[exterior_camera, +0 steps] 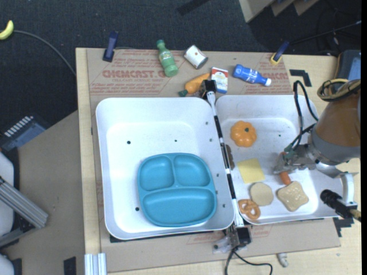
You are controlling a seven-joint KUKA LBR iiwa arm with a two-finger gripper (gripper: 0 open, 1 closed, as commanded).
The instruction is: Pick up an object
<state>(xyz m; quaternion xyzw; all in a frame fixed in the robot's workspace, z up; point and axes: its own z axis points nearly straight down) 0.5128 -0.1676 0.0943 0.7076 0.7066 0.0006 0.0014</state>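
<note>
Lighting: bright, even, overhead. White bins (114, 153) near overexposed, faint detail on walls; soft shadow along the left bin's upper wall. Blue divided plate (176, 189) with mild sheen. Dark floor (57, 16) underexposed. Sharpness: moderate overall, soft; gripper (289, 160) region blurred, small items indistinct.

bench (143, 70) carries two white bins (114, 130) side by side; behind them lie a green bottle (167, 59), blue bottle (251, 75), small carton (219, 79).
</note>
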